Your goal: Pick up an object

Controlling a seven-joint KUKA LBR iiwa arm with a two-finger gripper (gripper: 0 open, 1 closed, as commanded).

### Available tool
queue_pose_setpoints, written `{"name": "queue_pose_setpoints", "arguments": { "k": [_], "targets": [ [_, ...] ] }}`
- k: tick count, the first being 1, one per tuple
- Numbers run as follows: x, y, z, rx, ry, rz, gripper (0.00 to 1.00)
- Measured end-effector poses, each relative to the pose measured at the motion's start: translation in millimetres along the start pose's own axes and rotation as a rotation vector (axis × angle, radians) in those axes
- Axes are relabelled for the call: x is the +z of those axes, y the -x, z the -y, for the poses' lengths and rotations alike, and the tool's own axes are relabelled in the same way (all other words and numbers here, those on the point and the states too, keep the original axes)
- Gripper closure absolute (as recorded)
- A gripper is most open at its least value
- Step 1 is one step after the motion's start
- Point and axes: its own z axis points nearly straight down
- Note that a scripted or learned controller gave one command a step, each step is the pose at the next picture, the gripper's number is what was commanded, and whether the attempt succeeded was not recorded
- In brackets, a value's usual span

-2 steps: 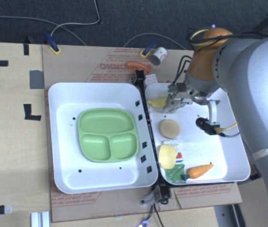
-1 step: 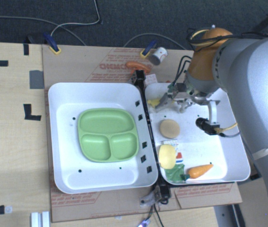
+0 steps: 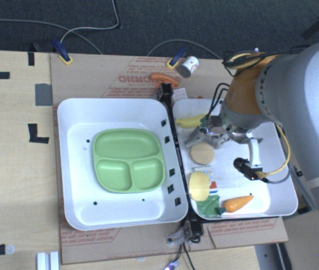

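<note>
The right bin (image 3: 280,198) holds a tan round cookie-like piece (image 3: 202,153), a yellow banana (image 3: 189,121) near its back left, a pale yellow object (image 3: 199,185), a green-leafed item (image 3: 210,207) and an orange carrot (image 3: 239,203) at the front. My gripper (image 3: 211,133) hangs low in this bin, just above and to the right of the tan round piece, between it and the banana. Its grey metal parts are seen from above. I see nothing held between them.
The left bin (image 3: 72,122) carries a green divided plate (image 3: 129,158). An orange toy (image 3: 165,79) and a small white cylinder (image 3: 188,66) lie on the cardboard behind the bins. A black connector with yellow cable (image 3: 249,169) hangs over the right bin. The arm (image 3: 294,94) covers the bin's right back.
</note>
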Motion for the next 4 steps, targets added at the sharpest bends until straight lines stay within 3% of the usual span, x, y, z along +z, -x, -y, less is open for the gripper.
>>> {"name": "queue_pose_setpoints", "arguments": {
  "k": [1, 2, 3, 4],
  "targets": [
    [-0.4, -1.7, 62.7, 0.001, 0.001, 0.000, 0.00],
    [-0.2, 0.5, 11.8, 0.000, 0.003, -0.001, 0.00],
    [-0.4, 0.1, 51.8, 0.000, 0.002, 0.000, 0.00],
    [-0.1, -4.4, 6.1, 0.000, 0.002, 0.000, 0.00]
  ]
}}
